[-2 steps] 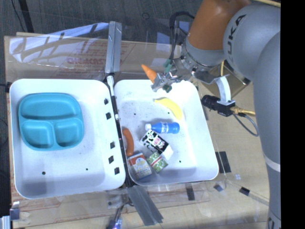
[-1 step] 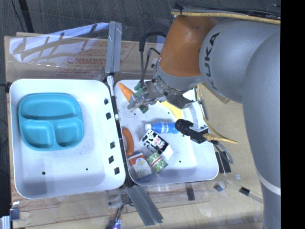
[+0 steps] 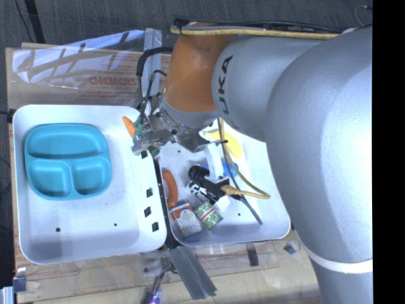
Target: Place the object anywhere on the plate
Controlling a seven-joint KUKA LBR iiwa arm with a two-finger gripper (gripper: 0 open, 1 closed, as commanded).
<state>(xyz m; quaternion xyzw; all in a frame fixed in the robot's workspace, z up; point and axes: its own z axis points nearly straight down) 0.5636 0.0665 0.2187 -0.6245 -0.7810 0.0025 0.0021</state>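
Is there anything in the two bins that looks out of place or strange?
Nothing looks spilled or broken. The blue plate sits flat in the left bin with nothing on it. The right bin holds a crowded pile, including a hot dog and a small carton. An orange piece lies near the divider beside the claw.

shallow white plastic bins [image 3: 38,246]: two, side by side on the bench
blue three-compartment plastic plate [image 3: 66,160]: one, in the left bin
orange carrot-shaped toy [image 3: 130,126]: one
reddish-orange sausage-shaped toy [image 3: 170,187]: one
small printed food cartons [image 3: 186,221]: two, near the right bin's front edge
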